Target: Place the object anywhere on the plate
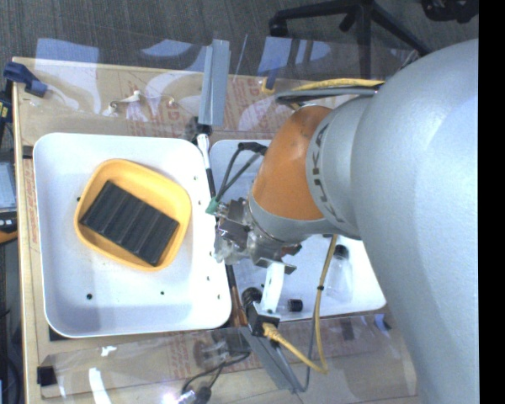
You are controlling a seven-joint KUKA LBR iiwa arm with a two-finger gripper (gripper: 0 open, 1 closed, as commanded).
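— Over on the left, what's in the bin?
— Left bin point(59, 301): a yellow plate point(91, 194) bearing a dark ribbed slab point(129, 220).
— And the hand?
— Hand point(236, 238) sits low over the seam between bins, under the arm's point(421, 209) orange band; I cannot tell its state.

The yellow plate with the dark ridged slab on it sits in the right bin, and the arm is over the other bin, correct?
Not quite. The camera view shows the yellow plate, with the dark ridged slab lying on it, in the left bin, not the right one. The arm is indeed over the other bin, the right bin.
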